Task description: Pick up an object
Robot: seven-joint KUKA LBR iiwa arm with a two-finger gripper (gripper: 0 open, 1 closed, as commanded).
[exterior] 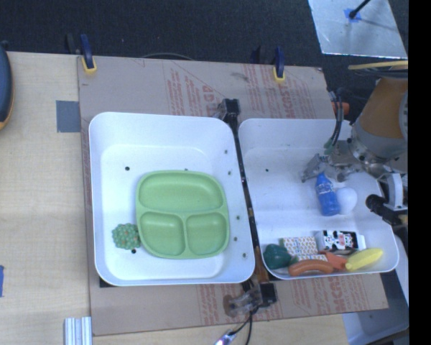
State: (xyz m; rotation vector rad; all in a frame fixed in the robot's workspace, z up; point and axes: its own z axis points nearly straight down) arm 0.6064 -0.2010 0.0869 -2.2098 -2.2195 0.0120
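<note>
Front edge of R bin (388,264): yellow banana (364,259), orange carrot (312,267), dark green item (276,255), patterned cards (302,246) | claw (329,165) near R bin's right wall, over blue bottle (327,197), fingers spread, nothing between | L bin (100,192): green divided plate (182,213), green ball (126,236) at front-left.

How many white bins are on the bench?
2. The left bin holds a green divided plate and a green bumpy ball. The right bin sits beside it with small toys along its near edge.
</note>
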